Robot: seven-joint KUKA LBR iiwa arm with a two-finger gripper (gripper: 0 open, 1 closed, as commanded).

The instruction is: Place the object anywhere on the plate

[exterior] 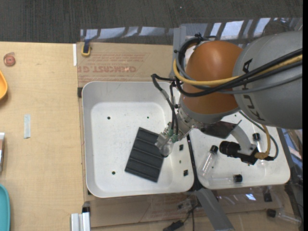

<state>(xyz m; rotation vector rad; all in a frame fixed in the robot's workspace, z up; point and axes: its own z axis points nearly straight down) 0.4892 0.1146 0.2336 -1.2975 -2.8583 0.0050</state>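
A black ribbed rectangular slab (145, 154) lies flat and slightly turned in the left white bin (103, 129), right of its middle. My gripper (165, 141) hangs low over the slab's upper right corner, at or just above its edge. The big orange and grey wrist hides most of the tool from above. In the right bin (269, 174) a clear tube-like piece (208, 160) lies near the left wall, and a small dark piece (237, 178) rests near the front rim.
A cardboard sheet (120, 64) lies behind the bins. The wooden bench (38, 105) at the left bears an orange item (2, 88) at the edge, a small grey strip (27, 126) and a teal item (4, 211). The arm covers much of the right bin.
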